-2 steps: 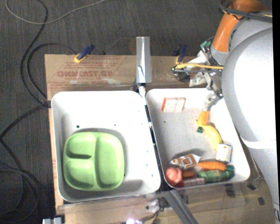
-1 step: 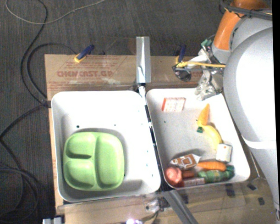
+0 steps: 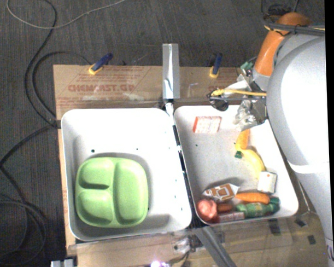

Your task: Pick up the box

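Observation:
A small flat box (image 3: 206,124) with a red and white face lies near the far edge of the right bin (image 3: 191,157). My gripper (image 3: 246,117) hangs over the far right corner of that bin, to the right of the box and apart from it. The arm's grey body and orange band reach in from the right. Nothing shows in the gripper.
The right bin also holds a banana (image 3: 254,159), an orange piece (image 3: 242,139), a small white carton (image 3: 266,182), a brown packet (image 3: 224,192), a red ball (image 3: 207,209) and a green bottle (image 3: 257,209) along the near edge. A green divided plate (image 3: 112,190) sits in the left bin (image 3: 101,124).

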Available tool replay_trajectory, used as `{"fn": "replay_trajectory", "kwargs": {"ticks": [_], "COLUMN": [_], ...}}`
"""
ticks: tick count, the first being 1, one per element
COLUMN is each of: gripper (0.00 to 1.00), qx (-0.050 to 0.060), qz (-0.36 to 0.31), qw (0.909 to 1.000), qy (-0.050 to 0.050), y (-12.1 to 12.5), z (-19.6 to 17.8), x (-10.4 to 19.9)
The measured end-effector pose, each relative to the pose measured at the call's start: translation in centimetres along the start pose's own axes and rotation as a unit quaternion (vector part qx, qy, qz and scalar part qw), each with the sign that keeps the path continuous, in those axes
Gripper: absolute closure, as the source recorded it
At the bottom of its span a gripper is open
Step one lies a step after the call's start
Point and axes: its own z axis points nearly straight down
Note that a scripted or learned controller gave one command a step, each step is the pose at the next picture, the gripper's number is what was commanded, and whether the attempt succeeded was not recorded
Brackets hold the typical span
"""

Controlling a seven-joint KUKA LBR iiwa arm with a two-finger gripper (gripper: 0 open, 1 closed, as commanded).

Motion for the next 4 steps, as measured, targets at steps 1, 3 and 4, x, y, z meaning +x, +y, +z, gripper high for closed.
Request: {"fn": "replay_trajectory", "kwargs": {"ticks": [1,3,4], "gripper": [0.0,0.0,1.0], "qx": [0.0,0.002,0.005], "qz": [-0.001,-0.001,-0.003], "qw": [1.0,1.0,1.0], "qy": [0.0,-0.001,-0.002], "y": [0.0,-3.5,-3.7], "z": [0.0,9.2,8.4], "x": [0.0,1.4,1.4]}}
